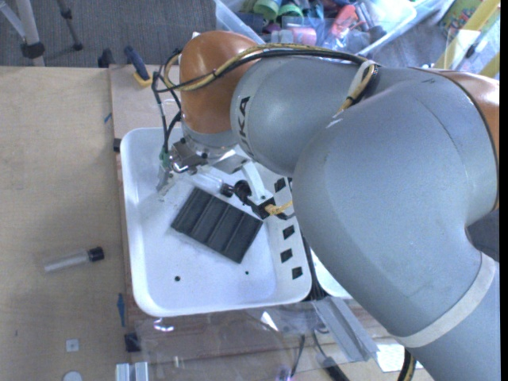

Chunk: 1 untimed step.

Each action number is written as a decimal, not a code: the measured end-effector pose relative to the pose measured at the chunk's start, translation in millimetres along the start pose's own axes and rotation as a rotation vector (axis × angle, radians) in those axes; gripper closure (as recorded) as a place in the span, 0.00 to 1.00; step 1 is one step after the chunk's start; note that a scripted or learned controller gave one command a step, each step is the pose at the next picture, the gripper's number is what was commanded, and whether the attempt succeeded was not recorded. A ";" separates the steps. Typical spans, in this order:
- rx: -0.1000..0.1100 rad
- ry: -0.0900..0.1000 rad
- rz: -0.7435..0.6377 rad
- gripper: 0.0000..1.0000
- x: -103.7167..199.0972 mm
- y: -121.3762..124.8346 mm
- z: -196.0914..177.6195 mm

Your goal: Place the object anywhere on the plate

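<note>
- The arm (pixel 373 181) fills the right and centre of the camera view, its orange band (pixel 210 74) sitting over the far part of the left bin (pixel 159 280).
- The gripper (pixel 171 169) is low over the bin's far-left corner, close to the wall. Whether it is open or closed cannot be told from this angle, and nothing can be seen in its hold.
- A dark ribbed rectangular object (pixel 216 225) lies flat on the bin floor, tilted diagonally, just beside the gripper on its near-right side and apart from it.
- Black cables (pixel 171 94) loop from the wrist down the left of the band.
- The arm's bulk covers the right bin almost wholly; no plate can be made out.
- On the wooden bench (pixel 55 173) left of the bin lies a small grey cylinder with a black cap (pixel 73 259), well apart from the bin.
- A clear tub of mixed coloured items (pixel 325 6) stands beyond the bench, at top.
</note>
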<state>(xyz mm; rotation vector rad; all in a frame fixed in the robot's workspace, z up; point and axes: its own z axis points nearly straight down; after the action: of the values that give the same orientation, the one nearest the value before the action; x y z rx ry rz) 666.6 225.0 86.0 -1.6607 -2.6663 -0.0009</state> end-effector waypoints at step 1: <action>-0.008 0.002 0.005 1.00 -1.8 1.8 -12.7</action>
<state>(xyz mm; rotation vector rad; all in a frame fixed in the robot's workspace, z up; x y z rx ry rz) 669.0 224.2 98.7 -1.6690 -2.6638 -0.0127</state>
